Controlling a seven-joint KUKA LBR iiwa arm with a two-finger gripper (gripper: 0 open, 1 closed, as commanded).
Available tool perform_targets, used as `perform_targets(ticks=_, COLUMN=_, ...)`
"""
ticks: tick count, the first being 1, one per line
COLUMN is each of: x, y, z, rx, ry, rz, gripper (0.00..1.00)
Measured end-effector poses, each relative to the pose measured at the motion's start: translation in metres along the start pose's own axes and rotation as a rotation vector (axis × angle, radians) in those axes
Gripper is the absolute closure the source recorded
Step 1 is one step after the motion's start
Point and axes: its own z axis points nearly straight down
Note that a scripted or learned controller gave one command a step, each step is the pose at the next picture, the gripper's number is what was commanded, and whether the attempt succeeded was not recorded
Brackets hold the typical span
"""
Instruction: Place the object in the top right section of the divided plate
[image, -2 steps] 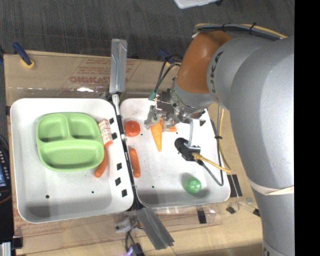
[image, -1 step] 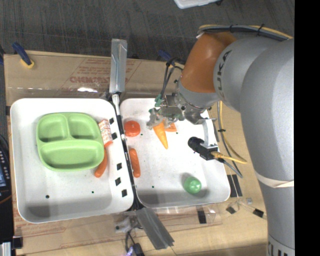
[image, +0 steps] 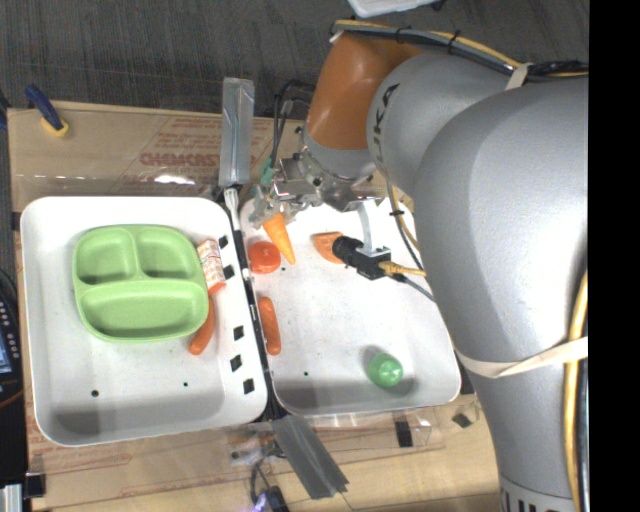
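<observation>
The green divided plate (image: 137, 283) lies in the left bin, with two small sections at the back and one wide section at the front. Its top right section (image: 167, 251) holds nothing. My gripper (image: 268, 207) hangs over the back left corner of the right bin, to the right of the plate. An orange carrot (image: 279, 240) points down and to the right from between its fingers, thick end up, so the gripper is shut on it. The carrot's tip hangs just beside a red tomato (image: 264, 258).
The right bin (image: 420, 300) also holds an orange wedge (image: 327, 245), an orange sausage (image: 269, 326) and a green ball (image: 384, 370). Against the plate's right edge in the left bin (image: 50, 330) lie a striped cylinder (image: 210, 262) and another orange sausage (image: 203, 331).
</observation>
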Motion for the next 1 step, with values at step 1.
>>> perform_targets(ticks=1, x=0.0007, y=0.0005, z=-0.0101, rx=0.000, ry=0.000, rz=-0.005, gripper=1.00)
